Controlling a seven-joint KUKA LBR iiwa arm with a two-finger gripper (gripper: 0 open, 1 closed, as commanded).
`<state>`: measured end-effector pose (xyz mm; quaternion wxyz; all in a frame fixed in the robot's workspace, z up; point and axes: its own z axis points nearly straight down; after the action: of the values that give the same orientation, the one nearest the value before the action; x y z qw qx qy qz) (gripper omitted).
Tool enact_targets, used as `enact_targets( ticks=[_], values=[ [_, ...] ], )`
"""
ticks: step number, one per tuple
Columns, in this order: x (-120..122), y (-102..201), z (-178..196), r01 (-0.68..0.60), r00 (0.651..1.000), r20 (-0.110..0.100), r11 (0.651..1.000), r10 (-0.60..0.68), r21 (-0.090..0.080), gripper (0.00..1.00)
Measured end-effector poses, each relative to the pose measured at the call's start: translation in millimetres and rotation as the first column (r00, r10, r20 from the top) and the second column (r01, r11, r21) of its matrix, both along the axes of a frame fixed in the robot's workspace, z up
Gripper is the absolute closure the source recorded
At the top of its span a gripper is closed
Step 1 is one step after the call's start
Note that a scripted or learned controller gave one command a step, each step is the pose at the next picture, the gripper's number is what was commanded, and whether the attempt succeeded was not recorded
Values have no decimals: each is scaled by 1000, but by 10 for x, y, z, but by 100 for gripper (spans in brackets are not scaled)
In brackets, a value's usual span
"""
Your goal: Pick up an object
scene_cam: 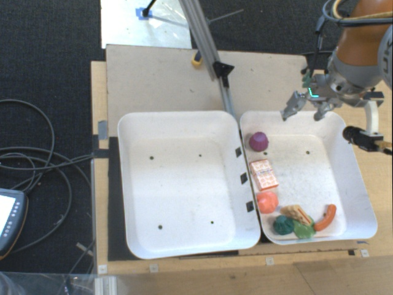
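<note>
My gripper [306,108] hangs over the far edge of the right bin [350,165], its two fingers spread open with nothing between them. Inside that bin, a purple ball [258,141] lies near the far left corner. A pink-and-white carton [263,174] rests below it along the left wall. An orange-red ball [267,202] sits nearer the front. At the front lie a dark teal piece [283,225], a tan pastry-like piece [297,214], a green piece [303,230] and an orange sausage [325,217]. All objects sit well below and left of the gripper.
The left bin [178,183] lies beside the right one, joined by black clips [243,178]. A slanted grey pole [206,39] crosses the bench's back. Cables and a tablet [9,217] lie on the floor at left.
</note>
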<state>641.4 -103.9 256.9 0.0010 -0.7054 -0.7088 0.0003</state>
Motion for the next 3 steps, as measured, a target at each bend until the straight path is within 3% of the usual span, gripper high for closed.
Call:
enact_targets(
  ticks=[1,3],
  values=[
    [6,0,18,-1,1000,3,1000,1,-1,0],
    [0,-160,-1080,5,1000,-1,1000,-5,-1,0]
  ],
)
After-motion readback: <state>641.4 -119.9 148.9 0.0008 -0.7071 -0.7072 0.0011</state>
